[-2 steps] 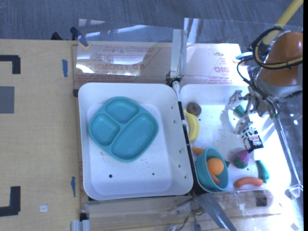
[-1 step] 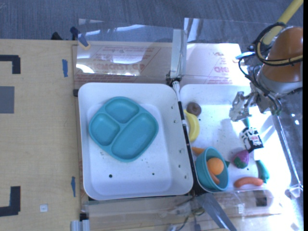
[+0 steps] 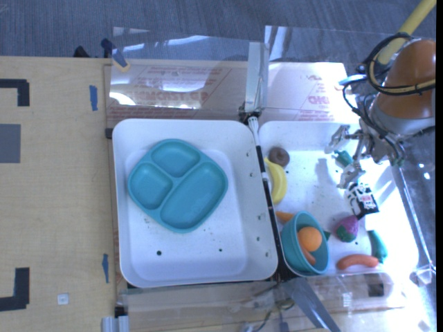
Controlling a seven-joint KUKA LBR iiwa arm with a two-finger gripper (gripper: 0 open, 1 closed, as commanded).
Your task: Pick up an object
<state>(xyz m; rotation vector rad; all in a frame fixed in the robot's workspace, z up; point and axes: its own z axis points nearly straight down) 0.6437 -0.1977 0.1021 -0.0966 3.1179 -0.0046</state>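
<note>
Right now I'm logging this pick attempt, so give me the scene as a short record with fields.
left bin: holds a teal divided plate
right bin: banana at its left wall, teal bowl with an orange ball inside, purple toy, orange-red carrot-like piece
arm: enters from the right, over the right bin's far right side
gripper: above the right bin, near the purple toy; finger state unclear
object held: none visible

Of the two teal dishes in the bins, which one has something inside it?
The teal bowl in the right bin, tipped on its side with an orange ball inside. The divided teal plate in the left bin holds nothing.
</note>
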